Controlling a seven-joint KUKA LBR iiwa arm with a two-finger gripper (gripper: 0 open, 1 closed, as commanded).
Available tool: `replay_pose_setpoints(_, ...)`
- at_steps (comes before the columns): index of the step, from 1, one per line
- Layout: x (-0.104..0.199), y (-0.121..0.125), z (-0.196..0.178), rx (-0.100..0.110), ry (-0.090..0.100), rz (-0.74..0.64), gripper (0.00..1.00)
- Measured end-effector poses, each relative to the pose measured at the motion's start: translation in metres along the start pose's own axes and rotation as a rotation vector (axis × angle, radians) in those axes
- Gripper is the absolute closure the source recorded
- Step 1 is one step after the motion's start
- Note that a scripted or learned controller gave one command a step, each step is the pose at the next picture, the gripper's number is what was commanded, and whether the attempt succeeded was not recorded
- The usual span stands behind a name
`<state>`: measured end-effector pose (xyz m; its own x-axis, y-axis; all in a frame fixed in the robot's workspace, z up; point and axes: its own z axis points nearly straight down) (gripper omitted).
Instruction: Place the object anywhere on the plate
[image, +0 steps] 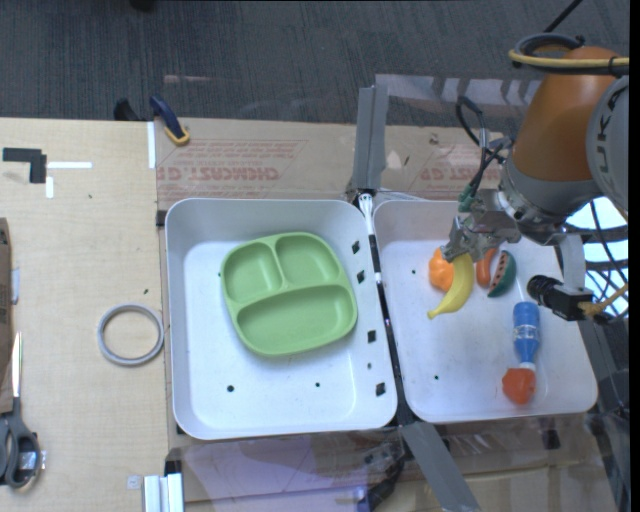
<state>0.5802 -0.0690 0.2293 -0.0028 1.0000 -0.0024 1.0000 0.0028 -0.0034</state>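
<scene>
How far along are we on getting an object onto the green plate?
Done: nothing yet. The green plate sits in the left bin with nothing on it. In hand: the gripper is down in the right bin, right over the banana and the orange fruit; whether it grips either I cannot tell. Left: lift one object, carry it across the divider and set it on the plate.

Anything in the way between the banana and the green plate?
Only the two bin walls where the bins meet. The banana lies in the right bin under the gripper, touching an orange fruit; the plate sits in the left bin. The banana would probably need lifting over the walls.
</scene>
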Motion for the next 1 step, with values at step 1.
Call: replay_pose_setpoints(1,0.0749,-0.0262,0.0392,0.001,0.001,0.003,1.0)
